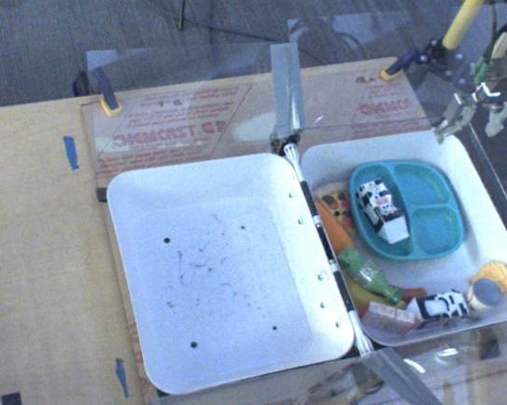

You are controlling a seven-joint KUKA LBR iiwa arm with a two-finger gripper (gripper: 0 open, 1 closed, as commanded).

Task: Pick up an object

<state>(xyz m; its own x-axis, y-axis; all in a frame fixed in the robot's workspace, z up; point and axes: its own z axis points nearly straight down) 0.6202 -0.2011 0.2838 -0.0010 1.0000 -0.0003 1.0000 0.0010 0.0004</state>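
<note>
In the right bin (495, 208) — teal divided plate (426, 218)

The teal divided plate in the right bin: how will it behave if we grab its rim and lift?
The teal divided plate looks like moulded plastic, so probably stiff and light. It lies tilted on other items, so pushing may rock or slide it. The small black-and-white toy resting in it would likely slip off during a lift.

One fixed overhead camera looks down aslant on both white bins (240, 364).
</note>
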